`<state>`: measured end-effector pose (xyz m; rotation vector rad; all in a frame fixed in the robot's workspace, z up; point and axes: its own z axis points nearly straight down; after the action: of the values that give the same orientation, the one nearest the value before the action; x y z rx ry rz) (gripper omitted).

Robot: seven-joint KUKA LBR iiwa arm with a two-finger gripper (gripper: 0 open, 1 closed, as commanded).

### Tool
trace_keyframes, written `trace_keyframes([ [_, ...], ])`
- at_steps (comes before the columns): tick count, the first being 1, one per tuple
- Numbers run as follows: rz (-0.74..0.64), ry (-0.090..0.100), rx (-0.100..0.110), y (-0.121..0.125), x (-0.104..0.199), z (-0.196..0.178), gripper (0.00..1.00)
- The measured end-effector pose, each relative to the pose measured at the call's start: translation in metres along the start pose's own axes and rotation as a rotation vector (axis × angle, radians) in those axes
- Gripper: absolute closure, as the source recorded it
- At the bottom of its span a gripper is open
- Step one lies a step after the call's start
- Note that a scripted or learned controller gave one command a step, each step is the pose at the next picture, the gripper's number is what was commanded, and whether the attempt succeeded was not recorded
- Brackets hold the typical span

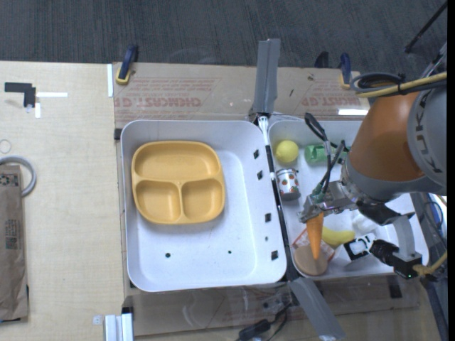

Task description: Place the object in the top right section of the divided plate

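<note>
The table [57,190] was the largest thing, pale wood carrying two white bins. The left bin [206,261] held the yellow divided plate [178,182], all three sections bare. The arm [387,144], grey and orange, loomed over the right bin [284,130] and hid much of it. Beneath its wrist the claw [321,203] hung low; I could not tell whether it was spread or pinched, as the arm's bulk and cabling muddled it. Just under it stood an orange carrot [315,236], tip down over a brown disc [309,261]. Beside it lay something yellow [338,237], half covered. Further up the bin sat a yellow ball [286,150], a small can [287,182] and a green piece [315,153], partly hidden.
</note>
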<state>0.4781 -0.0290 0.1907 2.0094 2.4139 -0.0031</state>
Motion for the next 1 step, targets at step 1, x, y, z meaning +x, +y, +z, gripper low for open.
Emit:
trace_keyframes([
  [1, 0.394, -0.001, 0.002, 0.0101, 0.0524, -0.0679, 1.00],
])
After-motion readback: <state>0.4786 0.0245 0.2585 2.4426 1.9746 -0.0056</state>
